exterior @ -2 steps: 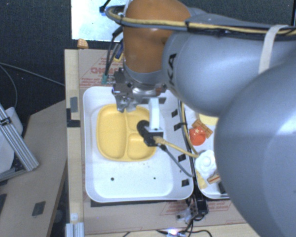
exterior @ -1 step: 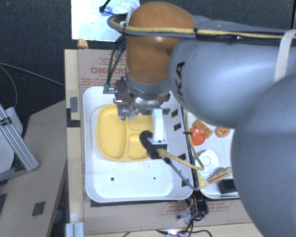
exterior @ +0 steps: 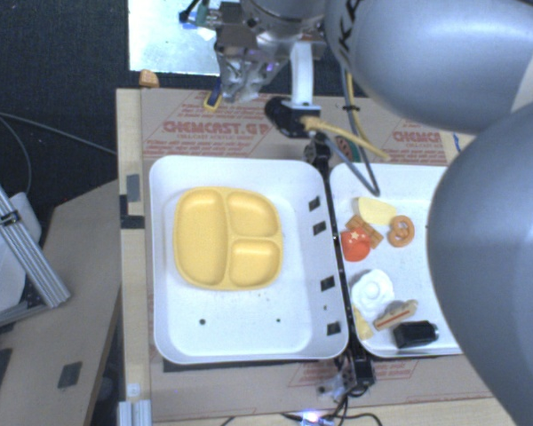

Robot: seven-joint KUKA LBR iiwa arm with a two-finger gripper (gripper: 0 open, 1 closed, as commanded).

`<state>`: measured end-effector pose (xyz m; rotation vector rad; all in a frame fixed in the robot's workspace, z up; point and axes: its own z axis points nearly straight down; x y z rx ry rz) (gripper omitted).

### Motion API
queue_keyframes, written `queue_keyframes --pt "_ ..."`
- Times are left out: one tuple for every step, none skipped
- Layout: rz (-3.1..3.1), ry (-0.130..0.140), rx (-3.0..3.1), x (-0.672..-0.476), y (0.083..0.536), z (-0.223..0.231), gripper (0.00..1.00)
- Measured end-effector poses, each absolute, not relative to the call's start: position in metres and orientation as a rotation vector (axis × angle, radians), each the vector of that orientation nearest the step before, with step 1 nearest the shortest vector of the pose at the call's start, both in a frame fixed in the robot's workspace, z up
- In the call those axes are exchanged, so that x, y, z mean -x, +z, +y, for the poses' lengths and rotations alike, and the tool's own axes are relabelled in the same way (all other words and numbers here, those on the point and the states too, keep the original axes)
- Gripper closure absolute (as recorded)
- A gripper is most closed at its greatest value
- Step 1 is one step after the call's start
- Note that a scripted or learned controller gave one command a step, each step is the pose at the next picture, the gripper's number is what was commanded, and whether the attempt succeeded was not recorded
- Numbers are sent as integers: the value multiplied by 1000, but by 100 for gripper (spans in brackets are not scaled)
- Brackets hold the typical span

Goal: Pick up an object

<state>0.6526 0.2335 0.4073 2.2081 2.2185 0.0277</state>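
- camera view: the grey arm (exterior: pixel 444 51) fills the upper right and covers the right part of the right bin (exterior: pixel 400 185), so anything lying there is hidden.
- the jaws sit at the top of the view, over the far edge of the cardboard sheet (exterior: pixel 204 130), beyond both bins and well apart from the things in them. they are small and blurred, so i cannot tell how far open they are, and nothing can be made out in them.
- the left bin (exterior: pixel 160 264) holds a yellow divided plate (exterior: pixel 226 238), lying flat near its middle.
- the objects to pick lie in the visible left strip of the right bin.
- a pale yellow wedge (exterior: pixel 376 210) is farthest back. just in front of it are a red piece (exterior: pixel 356 248), with something orange touching its top that is hard to identify, and a pretzel (exterior: pixel 401 230) beside them.
- nearer the front lies a fried egg (exterior: pixel 373 291), with a tan sausage-like piece (exterior: pixel 395 313) against its lower edge.
- a black block (exterior: pixel 415 333) lies at the front rim, just beside the arm's edge.
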Motion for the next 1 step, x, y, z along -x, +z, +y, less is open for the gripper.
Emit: queue_keyframes --pt "2233 9 -2205 -648 411 235 100"
